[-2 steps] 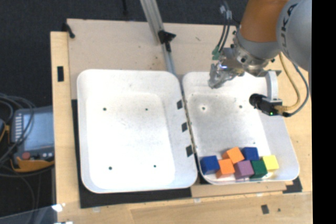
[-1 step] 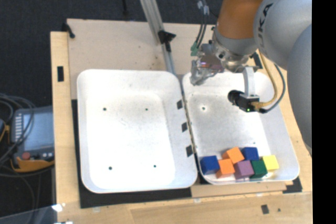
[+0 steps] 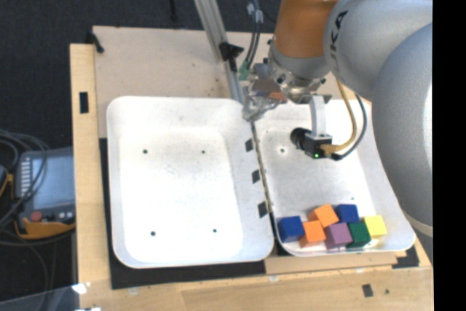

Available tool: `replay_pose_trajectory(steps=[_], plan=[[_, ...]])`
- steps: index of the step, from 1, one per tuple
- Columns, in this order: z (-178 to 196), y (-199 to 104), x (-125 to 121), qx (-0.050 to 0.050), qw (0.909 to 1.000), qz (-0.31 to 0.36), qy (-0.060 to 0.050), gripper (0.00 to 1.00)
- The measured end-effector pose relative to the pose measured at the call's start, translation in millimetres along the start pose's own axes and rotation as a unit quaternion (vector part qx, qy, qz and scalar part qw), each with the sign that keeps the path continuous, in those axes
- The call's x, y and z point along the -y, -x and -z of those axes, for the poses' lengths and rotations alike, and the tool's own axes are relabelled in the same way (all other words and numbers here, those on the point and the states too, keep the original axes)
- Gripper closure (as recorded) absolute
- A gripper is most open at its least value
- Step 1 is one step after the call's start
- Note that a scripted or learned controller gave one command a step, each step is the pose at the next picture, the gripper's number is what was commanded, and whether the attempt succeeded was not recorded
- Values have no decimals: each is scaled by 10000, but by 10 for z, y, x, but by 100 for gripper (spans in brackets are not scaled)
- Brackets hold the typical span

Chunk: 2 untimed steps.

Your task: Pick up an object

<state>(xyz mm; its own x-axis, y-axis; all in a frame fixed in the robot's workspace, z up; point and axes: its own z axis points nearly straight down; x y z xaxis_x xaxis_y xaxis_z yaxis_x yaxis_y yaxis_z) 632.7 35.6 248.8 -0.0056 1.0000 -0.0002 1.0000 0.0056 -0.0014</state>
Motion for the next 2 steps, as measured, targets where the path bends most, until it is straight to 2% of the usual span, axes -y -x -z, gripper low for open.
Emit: replay_pose_trajectory(steps=[1, 2], plan=[[-156, -547, 62, 0, 10000, 5, -5, 100], [-148, -519, 57, -3, 10000, -19, 1, 0]])
